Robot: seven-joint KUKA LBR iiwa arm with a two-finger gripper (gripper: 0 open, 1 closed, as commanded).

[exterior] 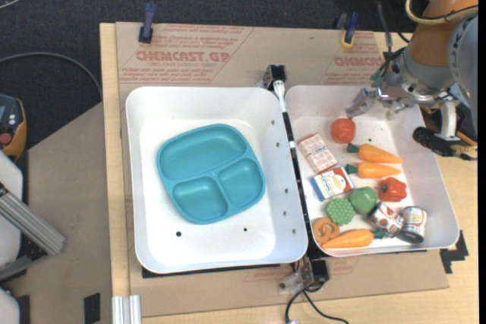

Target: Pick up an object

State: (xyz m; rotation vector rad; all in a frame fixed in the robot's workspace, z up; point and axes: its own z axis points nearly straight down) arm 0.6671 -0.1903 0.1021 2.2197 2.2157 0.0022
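Pincer (377,97): fingers splayed apart, nothing held, poised over the right bin's (440,186) far edge. Red tomato (342,130): lying nearest, just toward the bin's near-left; round, no long axis noted.

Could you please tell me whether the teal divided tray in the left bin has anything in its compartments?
Empty: the teal divided tray lies flat in the left bin, and all three compartments show bare teal.
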